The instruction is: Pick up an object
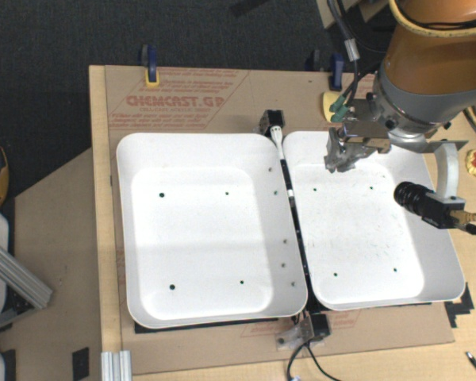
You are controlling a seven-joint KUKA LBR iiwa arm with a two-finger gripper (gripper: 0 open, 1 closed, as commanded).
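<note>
Arm [436, 46] cut off at top edge; right bin's [365, 292] far corner hidden beneath it.

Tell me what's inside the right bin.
The right bin shows a speckled white floor with small dark dots and no loose object. The gripper hangs over its far corner, and the arm covers that part.

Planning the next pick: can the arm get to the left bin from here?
Probably yes: end effector hangs over the right bin beside the left bin; just low rims between.
</note>
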